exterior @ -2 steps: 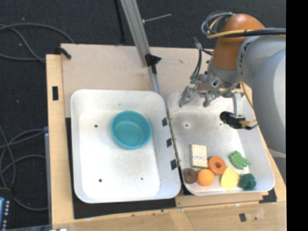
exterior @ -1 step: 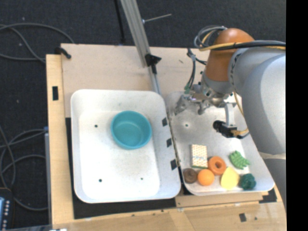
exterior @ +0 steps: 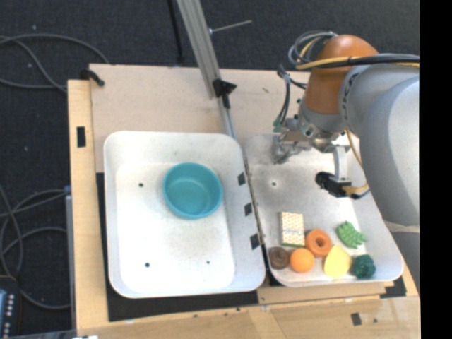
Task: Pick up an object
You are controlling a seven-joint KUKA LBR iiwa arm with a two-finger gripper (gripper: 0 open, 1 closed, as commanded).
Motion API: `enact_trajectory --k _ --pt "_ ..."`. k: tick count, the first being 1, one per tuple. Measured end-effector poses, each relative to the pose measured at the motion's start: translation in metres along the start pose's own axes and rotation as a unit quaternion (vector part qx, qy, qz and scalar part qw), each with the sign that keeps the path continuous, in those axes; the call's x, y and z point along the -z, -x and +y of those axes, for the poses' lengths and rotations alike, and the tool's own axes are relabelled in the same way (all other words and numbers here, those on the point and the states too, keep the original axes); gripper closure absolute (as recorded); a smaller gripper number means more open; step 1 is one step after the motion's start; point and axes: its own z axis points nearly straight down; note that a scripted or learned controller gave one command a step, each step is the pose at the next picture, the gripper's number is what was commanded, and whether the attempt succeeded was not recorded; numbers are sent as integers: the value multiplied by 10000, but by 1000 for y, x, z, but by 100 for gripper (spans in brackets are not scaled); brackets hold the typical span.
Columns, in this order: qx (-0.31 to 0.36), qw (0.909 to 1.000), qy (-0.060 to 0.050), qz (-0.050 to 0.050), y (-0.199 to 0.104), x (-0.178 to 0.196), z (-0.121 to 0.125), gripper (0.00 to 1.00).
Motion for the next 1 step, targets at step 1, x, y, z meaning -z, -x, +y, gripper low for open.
enact_trajectory --k 1 --pt "0 10000 7 24 -2 44 -1 100"
